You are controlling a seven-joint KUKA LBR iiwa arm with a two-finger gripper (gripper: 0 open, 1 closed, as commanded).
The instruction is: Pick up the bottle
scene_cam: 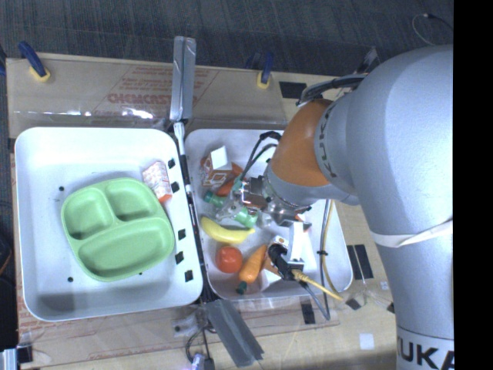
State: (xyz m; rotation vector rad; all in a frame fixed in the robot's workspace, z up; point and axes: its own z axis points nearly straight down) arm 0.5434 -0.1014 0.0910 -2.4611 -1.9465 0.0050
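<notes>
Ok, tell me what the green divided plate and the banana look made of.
Green divided plate: probably molded plastic, matte to satin; uniform pale green, rounded compartment ridges, soft sheen. Banana: likely plastic toy fruit; smooth, even yellow skin with slight gloss, though its size here leaves that open.

We see an evenly and fairly brightly lit scene, with the light coming from above. The left bin (31, 230) is washed nearly to plain white along its rim, and a soft grey shadow sits in its near left corner. The grey arm (400, 153) carries a broad pale sheen. The dark floor beyond the desk's far edge looks grainy, and small details are soft.
</notes>
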